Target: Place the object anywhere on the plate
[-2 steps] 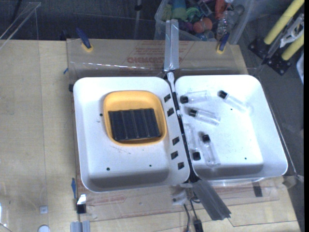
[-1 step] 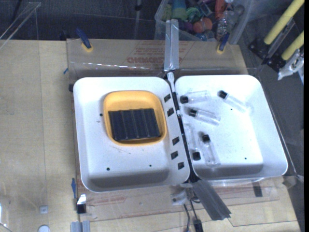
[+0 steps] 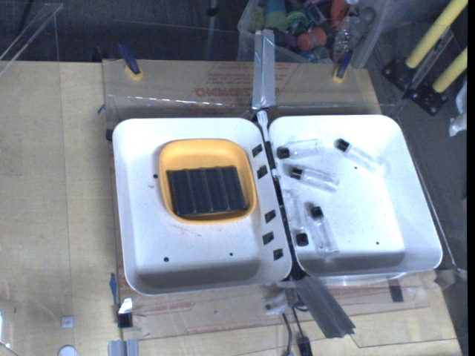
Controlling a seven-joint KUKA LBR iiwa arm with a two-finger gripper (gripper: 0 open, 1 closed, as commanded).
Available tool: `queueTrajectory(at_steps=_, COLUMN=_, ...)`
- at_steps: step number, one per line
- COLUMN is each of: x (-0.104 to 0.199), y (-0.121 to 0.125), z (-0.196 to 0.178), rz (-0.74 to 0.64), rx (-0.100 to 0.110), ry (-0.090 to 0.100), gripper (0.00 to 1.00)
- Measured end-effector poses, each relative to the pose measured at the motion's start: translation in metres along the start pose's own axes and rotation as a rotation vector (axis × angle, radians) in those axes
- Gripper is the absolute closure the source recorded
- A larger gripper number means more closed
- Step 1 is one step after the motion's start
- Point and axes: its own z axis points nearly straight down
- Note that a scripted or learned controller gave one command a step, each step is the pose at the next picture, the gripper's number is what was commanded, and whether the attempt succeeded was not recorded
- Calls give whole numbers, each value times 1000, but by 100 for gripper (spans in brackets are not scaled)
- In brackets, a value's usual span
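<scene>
A yellow, rounded-square plate [image 3: 172, 156] sits in the left white bin [image 3: 137, 221], toward its back. A black ribbed rectangular object [image 3: 206, 190] lies flat on the plate and covers most of its front half. In the right white bin [image 3: 404, 221] lie several clear vials with black caps: one near the back left [image 3: 298, 150], one just below it [image 3: 313, 176], one at the back middle [image 3: 356, 154] and one toward the front left [image 3: 320, 227].
A row of black clips [image 3: 267, 195] runs along the seam between the two bins. Behind the bins stand a clear tub of colourful toys [image 3: 312, 10] and yellow tubes [image 3: 445, 24]. A clear sheet [image 3: 185, 87] lies on the bench at the back.
</scene>
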Motion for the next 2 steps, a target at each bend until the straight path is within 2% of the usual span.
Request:
queueTrajectory(at_steps=1, x=-4, y=-11, z=-8, rz=-288, rx=-1, ry=-1, gripper=0)
queueTrajectory(at_steps=2, x=0, y=19, z=11, rz=-642, rx=-9, ry=-3, gripper=0)
